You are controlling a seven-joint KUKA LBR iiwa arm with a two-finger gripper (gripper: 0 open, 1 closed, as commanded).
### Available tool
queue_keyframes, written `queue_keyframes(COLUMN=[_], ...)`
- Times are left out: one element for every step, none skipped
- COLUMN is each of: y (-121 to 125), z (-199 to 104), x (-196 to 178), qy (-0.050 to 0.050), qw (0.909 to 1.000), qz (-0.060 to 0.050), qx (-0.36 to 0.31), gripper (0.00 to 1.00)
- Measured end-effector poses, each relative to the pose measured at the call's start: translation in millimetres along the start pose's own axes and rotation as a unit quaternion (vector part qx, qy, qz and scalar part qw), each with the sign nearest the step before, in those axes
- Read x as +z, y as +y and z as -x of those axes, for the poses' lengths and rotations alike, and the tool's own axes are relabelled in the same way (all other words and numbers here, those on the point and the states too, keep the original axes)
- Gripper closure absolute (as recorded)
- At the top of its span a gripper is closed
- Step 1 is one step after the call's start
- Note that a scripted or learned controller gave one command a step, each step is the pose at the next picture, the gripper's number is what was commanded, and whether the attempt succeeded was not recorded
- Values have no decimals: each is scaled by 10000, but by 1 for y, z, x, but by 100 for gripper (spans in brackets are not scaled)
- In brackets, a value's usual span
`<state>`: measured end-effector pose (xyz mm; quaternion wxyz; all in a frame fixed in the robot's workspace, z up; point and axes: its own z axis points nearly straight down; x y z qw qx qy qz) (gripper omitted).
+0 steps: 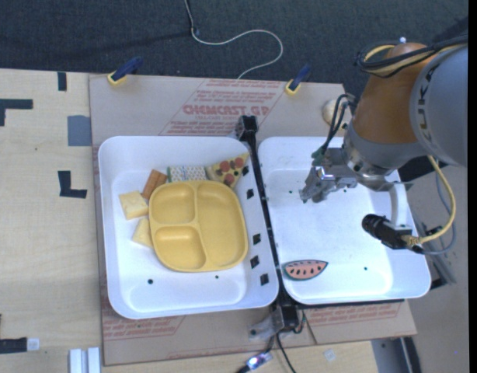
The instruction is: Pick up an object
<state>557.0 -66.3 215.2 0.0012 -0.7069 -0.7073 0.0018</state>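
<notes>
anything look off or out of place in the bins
Nothing is spilled or damaged. The yellow divided plate in the left bin lies over several toy food pieces, partly hiding them. The watermelon slice lies alone in the right bin.

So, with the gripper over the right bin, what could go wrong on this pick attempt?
1. The gripper hangs over bare floor in the right bin; the watermelon slice lies well nearer the front rim, so closing here would likely grab nothing.
2. The slice looks flat and sits close to the rim, which may make it hard to grip.
3. In the left bin, small pieces are partly tucked under the yellow plate, so they look awkward to grasp.
</notes>
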Motion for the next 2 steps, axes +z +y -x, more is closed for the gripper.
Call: queue_keyframes(y=[-7, 1], z=[1, -9], x=[-6, 1], qy=[5, 4], qw=[10000, 10000], qz=[8, 10], qx=[-5, -10], gripper=[100, 100])
